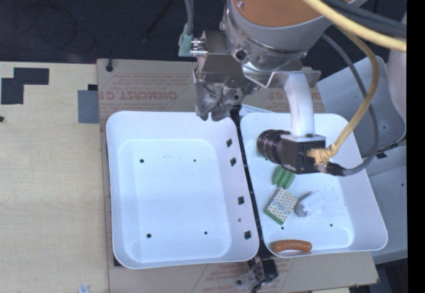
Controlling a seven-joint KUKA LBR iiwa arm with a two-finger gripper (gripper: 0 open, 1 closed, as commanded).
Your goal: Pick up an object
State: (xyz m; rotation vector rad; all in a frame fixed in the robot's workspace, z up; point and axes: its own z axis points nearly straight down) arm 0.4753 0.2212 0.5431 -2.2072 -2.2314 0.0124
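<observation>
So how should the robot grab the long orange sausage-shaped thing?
Best guess: grip the long orange sausage-shaped thing across its narrow middle, coming straight down from above. It lies flat and lengthwise along the near rim of the right white bin, so fingers closing across its thin width should fit; the rim crowds its near side.

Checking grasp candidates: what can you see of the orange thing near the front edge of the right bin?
The orange object is a small elongated piece with rounded ends, sausage-like, smooth and slightly glossy. It lies flat and roughly crosswise against the near rim of the right bin, apart from the other items. The gripper is far from it, above the bins' back edge.
</observation>
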